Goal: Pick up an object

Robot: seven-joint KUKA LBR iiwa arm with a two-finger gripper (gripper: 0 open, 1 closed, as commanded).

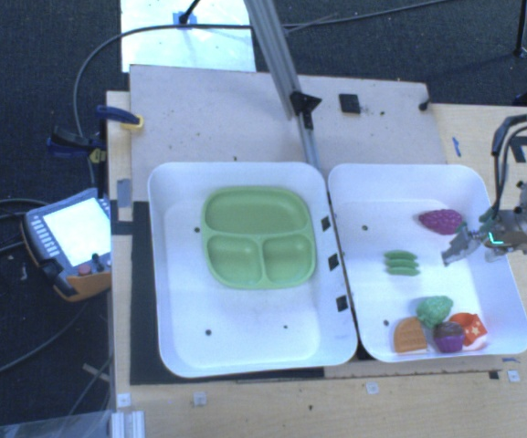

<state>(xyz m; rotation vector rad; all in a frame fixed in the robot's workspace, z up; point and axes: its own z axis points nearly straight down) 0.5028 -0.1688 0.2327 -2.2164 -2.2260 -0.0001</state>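
the end effector (453, 250) reaches in over the right edge of the right bin (373, 182), hanging just below and beside the purple grape cluster (440, 220) and not touching it as far as can be seen; whether its fingers are spread or closed cannot be told, and nothing is visibly between them. the grape cluster lies toward the far right part of that bin with its long axis roughly parallel to the bin's far edge, its narrower end pointing toward the right edge. near the middle of the same bin sits a green pea pod (402, 262), long axis also running left to right. in the near right corner a small group is packed close together (some touching): an orange piece (409, 337), a green broccoli-like piece (435, 309), a dark purple piece (449, 337) and a red piece (470, 328). the left bin (176, 336) carries a green divided plate (259, 236) toward its far edge. both bins rest side by side on the surface (245, 108).
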